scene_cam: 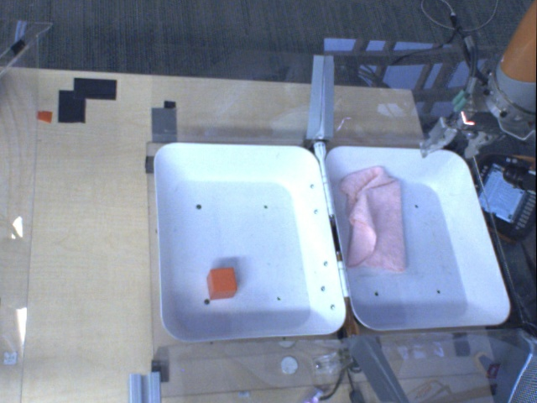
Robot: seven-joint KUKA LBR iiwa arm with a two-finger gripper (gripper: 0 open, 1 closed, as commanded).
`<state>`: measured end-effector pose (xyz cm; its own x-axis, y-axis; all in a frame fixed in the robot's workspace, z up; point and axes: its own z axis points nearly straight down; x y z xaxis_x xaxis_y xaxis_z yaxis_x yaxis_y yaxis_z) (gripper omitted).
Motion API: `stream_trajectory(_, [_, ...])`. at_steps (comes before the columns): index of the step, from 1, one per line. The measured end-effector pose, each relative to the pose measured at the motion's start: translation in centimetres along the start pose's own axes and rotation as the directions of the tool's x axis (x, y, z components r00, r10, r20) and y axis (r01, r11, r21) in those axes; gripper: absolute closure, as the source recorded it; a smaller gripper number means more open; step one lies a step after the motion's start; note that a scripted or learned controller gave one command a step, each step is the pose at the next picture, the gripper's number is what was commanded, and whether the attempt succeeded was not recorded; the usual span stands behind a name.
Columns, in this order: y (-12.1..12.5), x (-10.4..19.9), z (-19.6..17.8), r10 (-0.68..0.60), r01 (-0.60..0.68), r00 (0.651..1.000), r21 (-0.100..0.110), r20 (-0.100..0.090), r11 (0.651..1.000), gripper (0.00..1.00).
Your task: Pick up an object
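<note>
A small orange cube lies in the left bin, near its front left corner. A crumpled pink cloth lies in the right bin, against that bin's left side. My gripper hangs over the far right corner of the right bin, well apart from the cloth and far from the cube. Its fingers are spread open with nothing between them. The orange band of the arm shows at the top right edge.
A metal divider bar runs back from the seam between the bins. Black blocks and a small orange tag sit on the wooden bench at far left. Cables and equipment crowd the right side.
</note>
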<state>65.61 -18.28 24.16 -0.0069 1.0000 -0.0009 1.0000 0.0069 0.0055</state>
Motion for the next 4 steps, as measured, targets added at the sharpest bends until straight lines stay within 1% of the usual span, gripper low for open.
stream_trajectory(1, [-0.7,3.7,13.9,-0.118,0.118,0.993,-0.005,0.001,0.993,0.00])
stream_trajectory(2, [-4.8,7.7,14.8,-0.183,0.183,0.983,-0.015,0.004,0.983,0.00])
stream_trajectory(3, [-11.7,8.1,14.7,-0.133,0.133,0.991,-0.018,0.004,0.991,0.00])
stream_trajectory(4, [-6.6,8.5,14.8,0.011,-0.011,1.000,-0.014,0.001,1.000,0.00])
